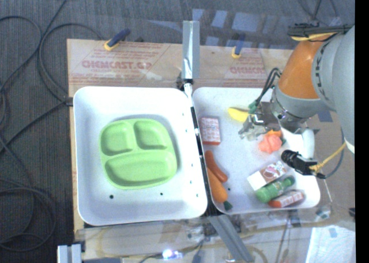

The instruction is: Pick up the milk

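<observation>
Milk: your milk carton (266, 175) lay in the right bin (230, 146), untouched.
Gripper: your gripper (252, 128) hovered nearby; fingers perhaps spread, I could not tell.
Left: descent, grasp, lift.

Floor (86, 11): dark grey carpet with a fine ribbed weave.
Cables (34, 42): thin dark and pale leads looping over the carpet at left and top.
Bench top (132, 63): pale brown board with red print, held by yellow-handled clamps (117, 38).
Light: even, soft, no hard shadows.
</observation>
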`<state>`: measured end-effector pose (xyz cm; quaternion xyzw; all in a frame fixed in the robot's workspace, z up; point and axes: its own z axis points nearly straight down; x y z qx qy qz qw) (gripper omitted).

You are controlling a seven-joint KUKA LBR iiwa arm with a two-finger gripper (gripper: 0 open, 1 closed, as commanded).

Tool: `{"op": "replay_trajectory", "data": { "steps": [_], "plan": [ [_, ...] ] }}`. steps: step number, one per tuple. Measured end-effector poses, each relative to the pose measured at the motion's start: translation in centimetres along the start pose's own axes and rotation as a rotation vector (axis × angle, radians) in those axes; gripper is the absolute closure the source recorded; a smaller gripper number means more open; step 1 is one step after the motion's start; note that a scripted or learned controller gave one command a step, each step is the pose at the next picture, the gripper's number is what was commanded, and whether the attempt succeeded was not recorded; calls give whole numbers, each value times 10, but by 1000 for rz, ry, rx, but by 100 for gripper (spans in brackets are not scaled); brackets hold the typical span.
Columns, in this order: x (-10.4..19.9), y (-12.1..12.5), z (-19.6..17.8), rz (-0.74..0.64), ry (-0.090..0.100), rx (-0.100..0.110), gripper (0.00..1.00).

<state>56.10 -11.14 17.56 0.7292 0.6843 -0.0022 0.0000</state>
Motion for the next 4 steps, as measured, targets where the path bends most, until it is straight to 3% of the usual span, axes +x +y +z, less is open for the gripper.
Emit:
{"op": "replay_trajectory", "data": {
  "steps": [1,2,3,4],
  "plan": [
    [36,12,-36,-213,-2,-1,100],
    [64,20,-7,-73,1,2,100],
    [80,48,-8,-76,0,0,100],
    [13,-37,-25,-179,0,0,100]
  ]
}}
